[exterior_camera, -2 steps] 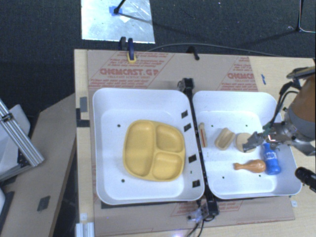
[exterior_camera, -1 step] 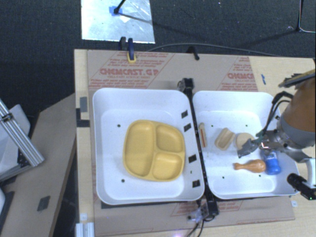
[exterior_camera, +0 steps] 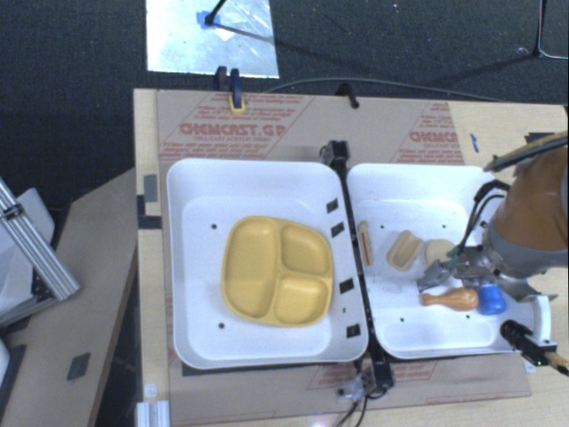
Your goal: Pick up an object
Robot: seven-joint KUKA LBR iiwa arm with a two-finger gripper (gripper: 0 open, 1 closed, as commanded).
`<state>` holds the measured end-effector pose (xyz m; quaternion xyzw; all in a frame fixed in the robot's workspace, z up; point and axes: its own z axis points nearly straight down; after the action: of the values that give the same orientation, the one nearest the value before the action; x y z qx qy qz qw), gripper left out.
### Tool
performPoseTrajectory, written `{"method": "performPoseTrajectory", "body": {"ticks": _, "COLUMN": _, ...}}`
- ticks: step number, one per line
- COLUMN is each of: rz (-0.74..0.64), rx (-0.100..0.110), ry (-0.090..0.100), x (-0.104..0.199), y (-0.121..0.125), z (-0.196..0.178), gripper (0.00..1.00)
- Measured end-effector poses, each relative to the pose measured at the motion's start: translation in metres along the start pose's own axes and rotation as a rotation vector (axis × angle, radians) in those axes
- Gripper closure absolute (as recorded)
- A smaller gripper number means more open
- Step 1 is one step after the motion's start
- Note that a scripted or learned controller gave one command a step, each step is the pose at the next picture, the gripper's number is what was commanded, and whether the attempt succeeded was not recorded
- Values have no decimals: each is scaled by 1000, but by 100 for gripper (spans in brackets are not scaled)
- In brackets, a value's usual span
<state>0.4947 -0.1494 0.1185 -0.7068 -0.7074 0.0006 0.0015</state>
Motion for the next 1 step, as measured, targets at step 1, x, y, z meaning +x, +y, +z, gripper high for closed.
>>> {"method": "performPoseTrajectory", "body": {"ticks": 1, "rz": 0, "rx": -2, "ry": 0, "x": 0, "y": 0, "z": 36, "gripper": 0}}
